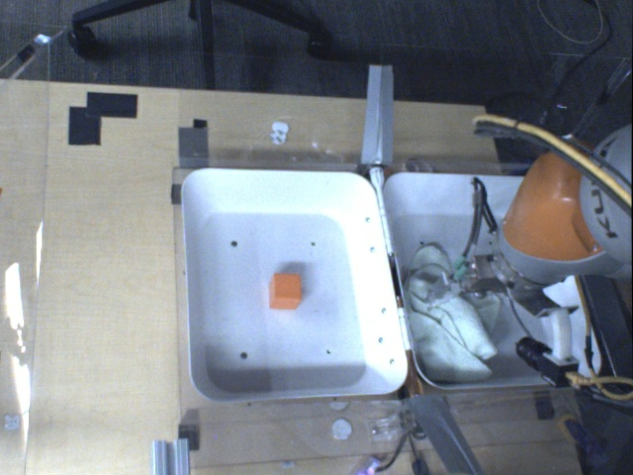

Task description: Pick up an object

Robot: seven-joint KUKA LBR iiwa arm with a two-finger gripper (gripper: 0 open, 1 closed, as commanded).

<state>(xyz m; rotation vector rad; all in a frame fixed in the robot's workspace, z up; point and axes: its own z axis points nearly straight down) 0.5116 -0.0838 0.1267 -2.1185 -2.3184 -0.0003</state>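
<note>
The likeliest thing to pick is the pale cloth (pixel 453 327), a crumpled whitish heap lying in the right bin (pixel 435 206), toward its near edge and pressed close to the wall it shares with its neighbour. It sits slack and folded on itself, which suggests soft fabric that will bunch under a pinch and not lift as one stiff piece. Some thin clear or wiry loops lie just above it, touching its upper edge; what they are is hard to make out.

The gripper (pixel 477 283) is down inside this same bin, right at the cloth's upper right edge, with dark cables trailing up from it. Its tips are lost against the clutter and the fabric, so I cannot tell how it is set, or if any cloth is caught in it. Its low position over the heap reads as an attempt on the cloth, not yet a lift.

Above the gripper the arm (pixel 554 216) comes in from the right, its orange band large in view because the wrist is bent steeply down into the bin.

In the left bin (pixel 213 206) a small orange cube (pixel 286 291) rests alone near the middle of the floor, well apart from every wall and from the arm. It would be the easier, firmer target, but nothing is near it
</note>
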